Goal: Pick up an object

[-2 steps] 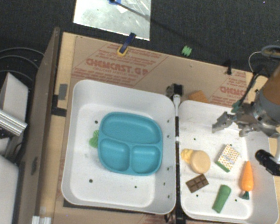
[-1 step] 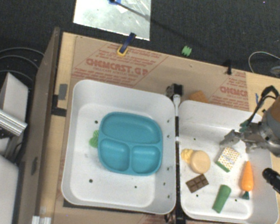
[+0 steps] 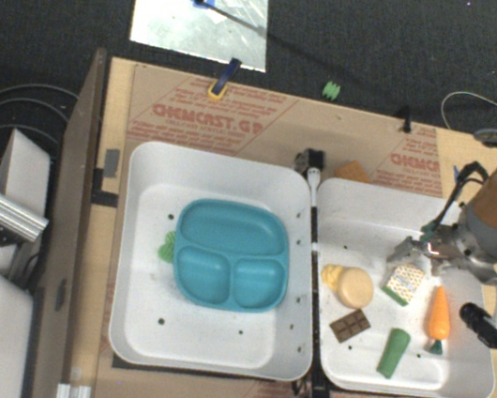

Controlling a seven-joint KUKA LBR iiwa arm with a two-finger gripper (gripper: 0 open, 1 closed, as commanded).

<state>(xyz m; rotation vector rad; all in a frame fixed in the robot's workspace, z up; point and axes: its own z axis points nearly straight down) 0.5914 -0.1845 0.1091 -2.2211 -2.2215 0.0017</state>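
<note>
In the right bin [image 3: 470,375] lie several small things: a small white and green packet [image 3: 404,284], an orange carrot [image 3: 438,315], a green cylinder [image 3: 393,352], a brown chocolate bar [image 3: 349,325] and a beige bun [image 3: 354,286] with a yellow piece [image 3: 331,275] at its left. My gripper [image 3: 421,253] hangs low over the bin's back middle, just above the packet's upper edge. Nothing visible is lifted off the bin floor.
The left bin [image 3: 128,315] holds a blue divided plate [image 3: 230,254], with a small green thing [image 3: 167,247] at its left edge. A black divider [image 3: 312,262] runs between the bins. An orange thing [image 3: 353,171] lies on the bench behind the right bin.
</note>
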